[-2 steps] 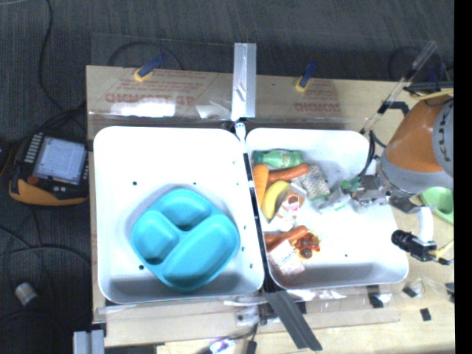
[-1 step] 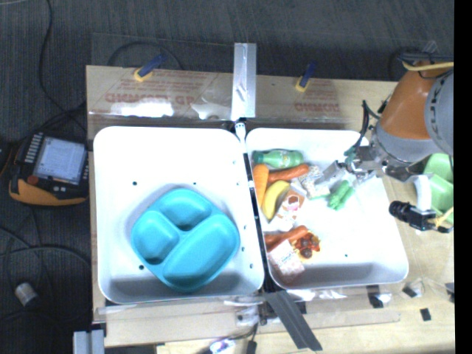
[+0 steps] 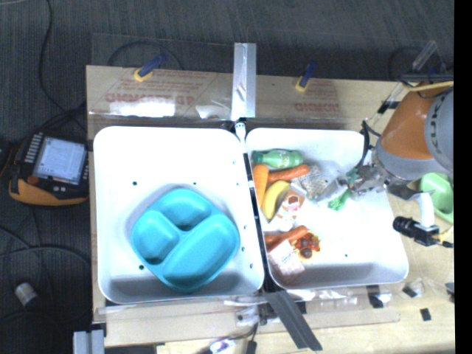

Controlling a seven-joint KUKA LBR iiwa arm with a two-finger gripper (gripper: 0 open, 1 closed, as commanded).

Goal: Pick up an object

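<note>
The pincer (image 3: 352,185) was seen low in the right bin (image 3: 369,271), a green piece (image 3: 338,200) just beside it; whether its fingers were apart could not be told.

You see the arm (image 3: 431,135) as a bulky rounded body at the view's right. Just above the wrist, its broad band (image 3: 408,127) is a warm orange, domed and smooth, with a soft highlight along its top. Behind that, the casing is pale grey and curved. Toward the tool, the wrist narrows into a darker grey collar (image 3: 398,167). The gripper (image 3: 352,185) is small, metallic and dark, too blurred for you to make out screws or markings. A thin dark cable (image 3: 371,127) runs along the band's far side, and another thin line (image 3: 394,94) leads off its top.
</note>
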